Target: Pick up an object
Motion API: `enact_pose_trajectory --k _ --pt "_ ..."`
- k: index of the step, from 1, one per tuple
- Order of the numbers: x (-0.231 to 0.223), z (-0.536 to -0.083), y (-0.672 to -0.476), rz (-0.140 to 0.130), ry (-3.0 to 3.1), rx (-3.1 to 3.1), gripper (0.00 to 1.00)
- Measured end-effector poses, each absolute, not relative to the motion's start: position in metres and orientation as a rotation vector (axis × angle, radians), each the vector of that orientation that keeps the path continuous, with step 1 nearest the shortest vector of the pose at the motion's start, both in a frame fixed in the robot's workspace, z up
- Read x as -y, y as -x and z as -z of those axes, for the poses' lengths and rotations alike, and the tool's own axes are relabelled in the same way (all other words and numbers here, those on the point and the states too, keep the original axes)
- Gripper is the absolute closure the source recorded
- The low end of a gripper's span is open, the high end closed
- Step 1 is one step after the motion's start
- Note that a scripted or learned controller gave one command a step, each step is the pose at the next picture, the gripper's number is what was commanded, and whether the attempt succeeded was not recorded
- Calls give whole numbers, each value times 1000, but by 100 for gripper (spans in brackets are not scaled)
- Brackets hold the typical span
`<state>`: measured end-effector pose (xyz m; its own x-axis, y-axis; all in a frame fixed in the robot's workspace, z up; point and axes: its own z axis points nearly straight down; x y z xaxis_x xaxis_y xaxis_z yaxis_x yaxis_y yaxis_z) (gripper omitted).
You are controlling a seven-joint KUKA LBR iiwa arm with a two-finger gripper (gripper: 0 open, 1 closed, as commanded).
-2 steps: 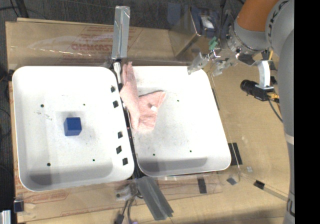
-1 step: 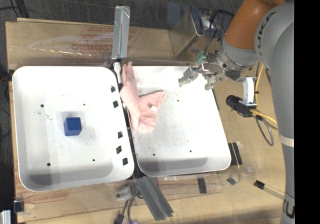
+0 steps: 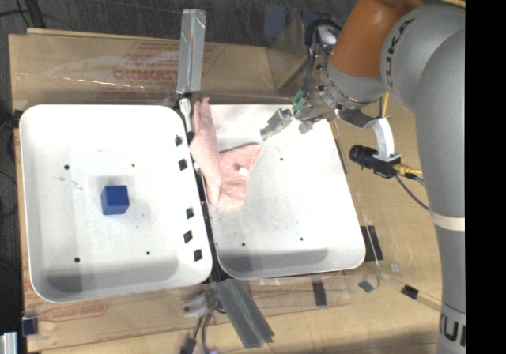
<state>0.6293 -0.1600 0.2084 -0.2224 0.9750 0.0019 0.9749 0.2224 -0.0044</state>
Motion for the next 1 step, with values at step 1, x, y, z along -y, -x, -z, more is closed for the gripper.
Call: enact_pose_trajectory --k 1 --pt "104 -92 -640 -3 1922 2483 0"
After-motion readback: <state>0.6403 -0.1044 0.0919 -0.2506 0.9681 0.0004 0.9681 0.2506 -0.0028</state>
